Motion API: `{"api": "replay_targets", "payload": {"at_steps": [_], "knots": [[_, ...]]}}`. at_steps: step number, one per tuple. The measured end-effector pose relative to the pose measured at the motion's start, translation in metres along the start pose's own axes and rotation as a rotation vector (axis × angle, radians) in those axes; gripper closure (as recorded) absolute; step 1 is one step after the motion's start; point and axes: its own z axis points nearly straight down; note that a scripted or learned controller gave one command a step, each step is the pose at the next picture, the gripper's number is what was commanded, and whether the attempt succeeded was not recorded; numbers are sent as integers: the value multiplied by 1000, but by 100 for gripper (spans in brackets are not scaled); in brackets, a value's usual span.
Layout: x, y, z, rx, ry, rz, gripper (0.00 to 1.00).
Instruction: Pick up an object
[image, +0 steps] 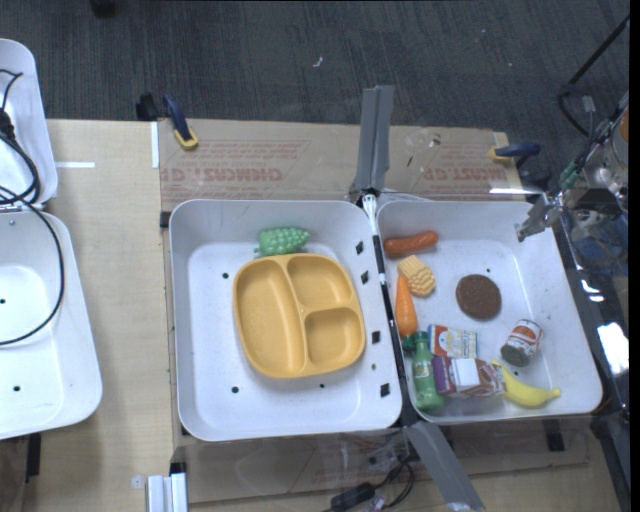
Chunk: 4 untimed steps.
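From above, two white bins are sitting side by side on the worktop (100, 150). The left bin (200, 400) is holding a yellow tray (298, 313) with three compartments, lying a little turned, near the bin's middle. A green toy (283, 239) is lying just beyond the tray's far edge, touching or almost touching it.

The right bin (560, 290) is holding the small items. A sausage (411, 243) is lying near the far left corner. Just in front of it a corn piece (416, 276) is resting, and a carrot (405, 306) is lying along the left wall, beside the corn. A brown disc (478, 297) is lying flat near the bin's middle, apart from the others. A can (520, 342) is lying tilted to the right of the middle. At the near side a green bottle (424, 372) is lying along the left wall, with a small carton (453, 341) and a packet (472, 377) pressed against it. A banana (530, 392) is lying at the near right, touching the packet's end.

The tool (590, 190) is hanging at the far right corner of the right bin, above its rim, well apart from every item. Whether it is released or clenched I cannot tell; it is blurred among cables and metal parts. Nothing is showing in its grasp.
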Motion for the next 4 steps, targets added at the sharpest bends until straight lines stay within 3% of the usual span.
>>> {"api": "replay_targets", "payload": {"at_steps": [1,2,3,4], "knots": [[1,5,123,-1,1,43,0],[3,-52,153,-4,5,52,0],[44,44,152,-10,0,-46,0],[44,45,143,-10,-3,-50,100]]}}
